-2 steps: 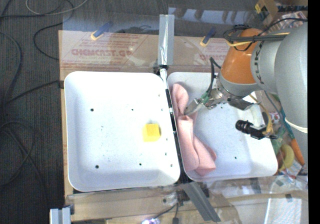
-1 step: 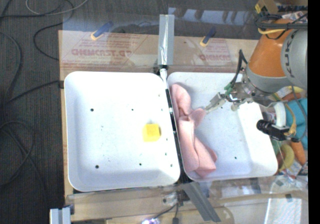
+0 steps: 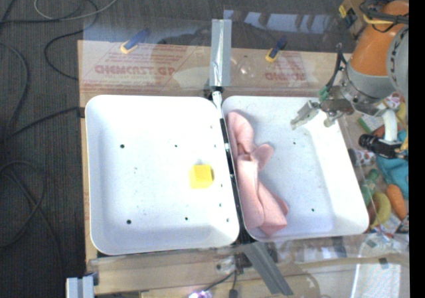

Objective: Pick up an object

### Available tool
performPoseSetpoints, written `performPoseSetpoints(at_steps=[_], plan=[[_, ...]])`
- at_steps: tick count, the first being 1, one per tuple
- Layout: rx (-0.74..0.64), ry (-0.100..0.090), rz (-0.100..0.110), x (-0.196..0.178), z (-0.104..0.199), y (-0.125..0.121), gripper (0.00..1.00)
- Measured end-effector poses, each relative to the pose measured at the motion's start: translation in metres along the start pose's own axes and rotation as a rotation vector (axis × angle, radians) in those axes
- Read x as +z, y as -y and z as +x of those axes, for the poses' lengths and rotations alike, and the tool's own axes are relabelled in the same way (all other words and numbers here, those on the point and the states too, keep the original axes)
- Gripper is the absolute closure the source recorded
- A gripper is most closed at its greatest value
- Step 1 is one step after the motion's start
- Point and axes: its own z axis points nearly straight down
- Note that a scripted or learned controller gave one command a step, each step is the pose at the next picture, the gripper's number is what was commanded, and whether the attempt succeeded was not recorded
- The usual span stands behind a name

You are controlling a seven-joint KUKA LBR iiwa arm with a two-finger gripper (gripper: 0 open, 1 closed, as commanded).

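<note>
the hand [image 3: 317, 116] hovers over the right bin's [image 3: 332, 217] upper right corner, fingers spread apart and holding nothing. a pink cloth [image 3: 255, 180] lies along that bin's left wall. a yellow block [image 3: 201, 176] sits in the left bin [image 3: 133, 237].

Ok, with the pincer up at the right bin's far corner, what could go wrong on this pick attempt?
Two risks. The pincer, open, hovers over bare floor of the right bin, away from the pink cloth; closing here would likely grab nothing. The cloth lies crumpled against the divider between the bins, so a grasp there might snag the rim or lift only a fold. The yellow block sits in the left bin, a longer reach.
</note>
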Motion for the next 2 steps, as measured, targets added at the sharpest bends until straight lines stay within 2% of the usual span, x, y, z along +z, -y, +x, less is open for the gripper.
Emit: performPoseSetpoints(at_steps=[1, 2], plan=[[-0.045, 0.003, 0.001, -0.022, 0.008, 0.021, 0.0], [-0.038, 0.0, -0.001, -0.035, 0.009, 0.026, 0.0]])
